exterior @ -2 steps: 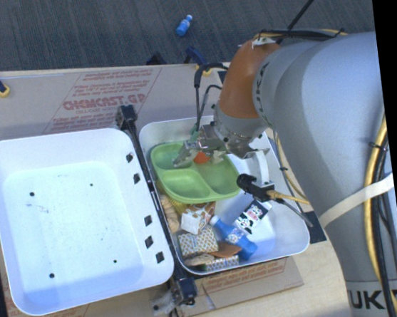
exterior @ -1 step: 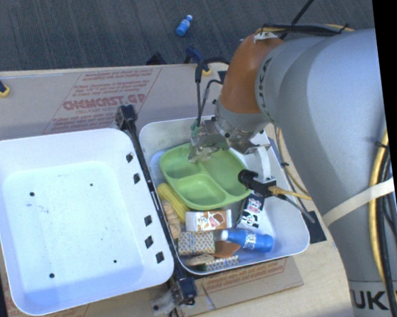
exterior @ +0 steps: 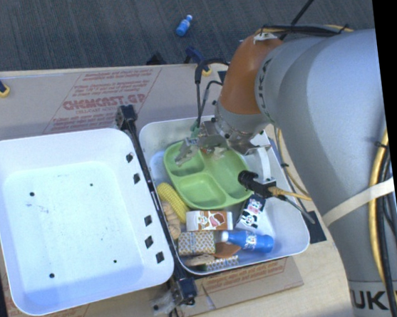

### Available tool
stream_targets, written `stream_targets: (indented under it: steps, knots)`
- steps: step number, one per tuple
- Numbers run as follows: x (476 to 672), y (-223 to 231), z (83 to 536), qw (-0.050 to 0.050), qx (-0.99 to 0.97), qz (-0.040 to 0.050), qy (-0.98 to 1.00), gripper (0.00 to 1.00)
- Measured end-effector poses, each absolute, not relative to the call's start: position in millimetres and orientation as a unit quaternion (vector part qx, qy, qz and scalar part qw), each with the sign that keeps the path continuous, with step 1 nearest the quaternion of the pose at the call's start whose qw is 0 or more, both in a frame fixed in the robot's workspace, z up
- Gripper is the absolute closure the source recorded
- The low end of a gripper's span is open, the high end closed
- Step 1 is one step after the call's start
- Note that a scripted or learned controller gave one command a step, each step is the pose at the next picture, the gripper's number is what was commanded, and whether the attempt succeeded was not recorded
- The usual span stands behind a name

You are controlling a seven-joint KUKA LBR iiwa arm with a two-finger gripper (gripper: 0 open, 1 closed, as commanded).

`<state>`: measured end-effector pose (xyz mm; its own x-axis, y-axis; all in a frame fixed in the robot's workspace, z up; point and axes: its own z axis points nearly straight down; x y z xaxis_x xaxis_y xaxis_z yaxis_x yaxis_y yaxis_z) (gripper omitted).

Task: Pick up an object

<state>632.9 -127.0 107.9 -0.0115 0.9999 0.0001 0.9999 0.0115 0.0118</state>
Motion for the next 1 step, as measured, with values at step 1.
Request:
stream_targets:
  steps: [1]
  knots:
    - [639.4,-104.7,92.3,0.002,0.706,-0.0010,0.708,0.00]
